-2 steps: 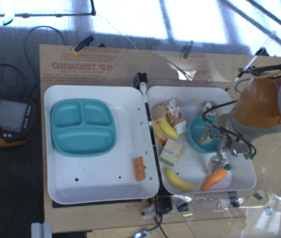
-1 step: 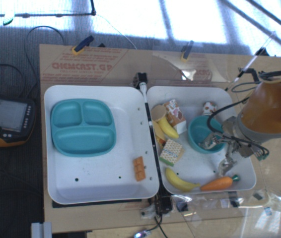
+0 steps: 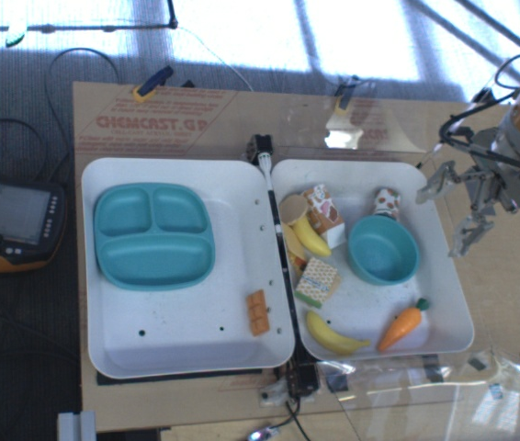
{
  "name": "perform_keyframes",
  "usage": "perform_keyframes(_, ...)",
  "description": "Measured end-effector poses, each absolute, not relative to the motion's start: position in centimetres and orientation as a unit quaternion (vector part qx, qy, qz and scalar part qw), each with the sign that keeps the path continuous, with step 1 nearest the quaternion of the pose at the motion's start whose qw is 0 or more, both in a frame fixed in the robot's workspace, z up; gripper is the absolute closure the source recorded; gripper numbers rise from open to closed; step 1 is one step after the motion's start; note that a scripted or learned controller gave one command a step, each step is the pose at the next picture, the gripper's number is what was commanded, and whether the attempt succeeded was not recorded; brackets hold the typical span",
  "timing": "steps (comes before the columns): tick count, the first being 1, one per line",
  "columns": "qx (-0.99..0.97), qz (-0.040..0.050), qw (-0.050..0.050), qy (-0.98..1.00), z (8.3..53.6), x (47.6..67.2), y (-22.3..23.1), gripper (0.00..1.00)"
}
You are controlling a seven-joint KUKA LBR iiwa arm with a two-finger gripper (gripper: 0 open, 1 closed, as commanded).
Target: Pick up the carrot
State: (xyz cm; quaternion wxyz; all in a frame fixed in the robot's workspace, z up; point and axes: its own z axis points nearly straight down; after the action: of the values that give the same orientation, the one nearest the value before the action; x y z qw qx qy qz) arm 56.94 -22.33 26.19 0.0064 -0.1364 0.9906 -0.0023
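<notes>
From the camera view above the bench we see the carrot (image 3: pixel 400 327) lying in the near right corner of the right bin (image 3: pixel 444 274), its green top pointing toward the teal bowl (image 3: pixel 383 250) and a banana (image 3: pixel 335 334) just to its left. The gripper (image 3: pixel 467 211) hangs beyond the bin's right rim, well apart from the carrot and further back. Its jaws stand spread, with nothing between them.

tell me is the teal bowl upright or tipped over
Upright: the teal bowl sits in the right bin with its open mouth facing up and its inside showing.
</notes>
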Motion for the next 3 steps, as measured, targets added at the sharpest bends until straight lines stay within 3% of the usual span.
perform_keyframes(1, -0.234, 0.0056, -0.006, 0.972, 12.3, 49.5, -20.0, 0.00)
perform_keyframes(2, -0.178, -0.0005, 0.002, 0.984, 9.0, 49.6, -19.8, 0.00)
perform_keyframes(3, -0.124, 0.0017, 0.004, 0.992, 9.0, 50.1, -20.8, 0.00)
